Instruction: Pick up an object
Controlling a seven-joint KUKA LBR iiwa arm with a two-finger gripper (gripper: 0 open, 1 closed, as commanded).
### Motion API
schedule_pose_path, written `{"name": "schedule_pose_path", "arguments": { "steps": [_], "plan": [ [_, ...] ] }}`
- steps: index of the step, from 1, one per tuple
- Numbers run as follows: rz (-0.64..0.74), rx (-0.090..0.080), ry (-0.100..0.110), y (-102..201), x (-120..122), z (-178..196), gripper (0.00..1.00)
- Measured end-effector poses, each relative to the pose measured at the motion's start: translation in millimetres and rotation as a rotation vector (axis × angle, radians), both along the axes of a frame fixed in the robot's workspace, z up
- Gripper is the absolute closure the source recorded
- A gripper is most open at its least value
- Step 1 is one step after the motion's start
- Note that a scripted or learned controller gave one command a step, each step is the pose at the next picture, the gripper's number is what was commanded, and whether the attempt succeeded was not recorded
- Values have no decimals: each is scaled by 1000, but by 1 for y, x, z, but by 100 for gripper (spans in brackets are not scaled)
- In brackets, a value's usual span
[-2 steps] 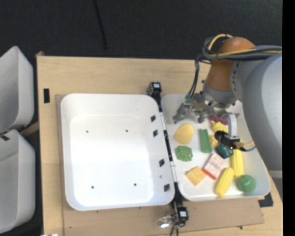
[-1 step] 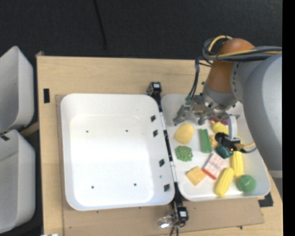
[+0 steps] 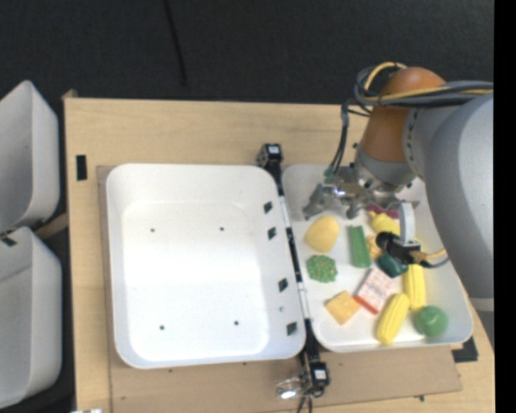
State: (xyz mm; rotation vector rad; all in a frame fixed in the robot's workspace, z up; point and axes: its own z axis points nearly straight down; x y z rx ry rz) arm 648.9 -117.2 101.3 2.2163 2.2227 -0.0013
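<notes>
The tool (image 3: 344, 198) hangs low over the right bin (image 3: 297, 179); whether it is spread or pinching I cannot tell. Just below it lies a lemon (image 3: 322, 232), with a green block (image 3: 359, 246), broccoli (image 3: 322, 269) and corn (image 3: 392, 317) beyond. The left bin (image 3: 120, 231) sits alongside on the bench (image 3: 198, 127).

Robot lab: bench (image 3: 189, 132) with two white bins (image 3: 198, 265).

The hand (image 3: 348, 198) hangs over the far end of the right bin (image 3: 320, 327). Just below it lie a yellow lemon (image 3: 322, 232) and a green block (image 3: 359, 246); a corn cob (image 3: 392, 316) lies farther off.
</notes>
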Motion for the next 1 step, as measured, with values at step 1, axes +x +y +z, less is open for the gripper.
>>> {"name": "schedule_pose_path", "arguments": {
  "steps": [1],
  "plan": [
    [3,-1,6,19,37,0,0]
  ]
}}
